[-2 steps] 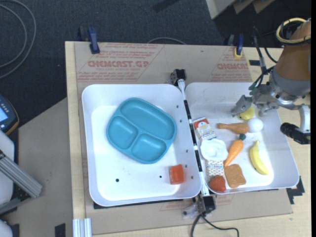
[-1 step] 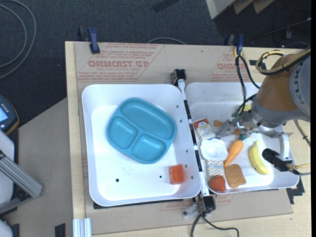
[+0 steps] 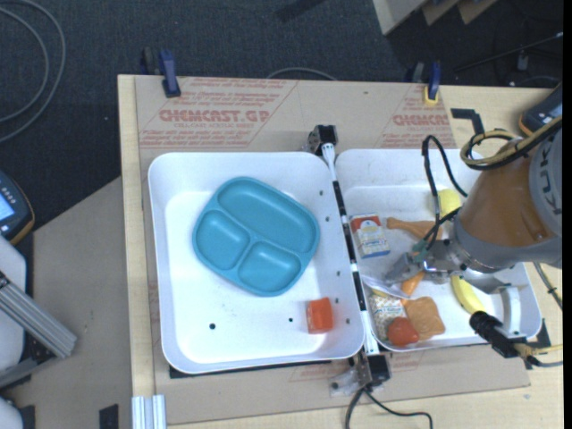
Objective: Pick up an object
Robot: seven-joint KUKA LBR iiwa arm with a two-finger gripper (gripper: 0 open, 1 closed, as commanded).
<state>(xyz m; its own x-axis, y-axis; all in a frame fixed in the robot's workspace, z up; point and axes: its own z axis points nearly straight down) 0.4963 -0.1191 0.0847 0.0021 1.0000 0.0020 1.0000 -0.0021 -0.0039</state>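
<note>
The right bin (image 3: 393, 166) holds several toy foods. A red and white carton (image 3: 369, 237) lies near its left wall, with an orange carrot piece (image 3: 407, 228) just right of it. At the front are a brown bread slice (image 3: 424, 315), a red tomato (image 3: 403, 332) and a speckled packet (image 3: 385, 307). A yellow banana (image 3: 466, 295) shows on either side of the arm. My gripper (image 3: 407, 271) is low in the middle of this bin, over a small orange piece (image 3: 411, 283). The arm hides what is behind it.
The left bin (image 3: 170, 239) bears a blue divided plate (image 3: 256, 235) and a small orange-red block (image 3: 319, 315) at its front right. A metal divider (image 3: 344, 239) runs between the bins. Black cables (image 3: 438, 164) hang over the right bin's back.
</note>
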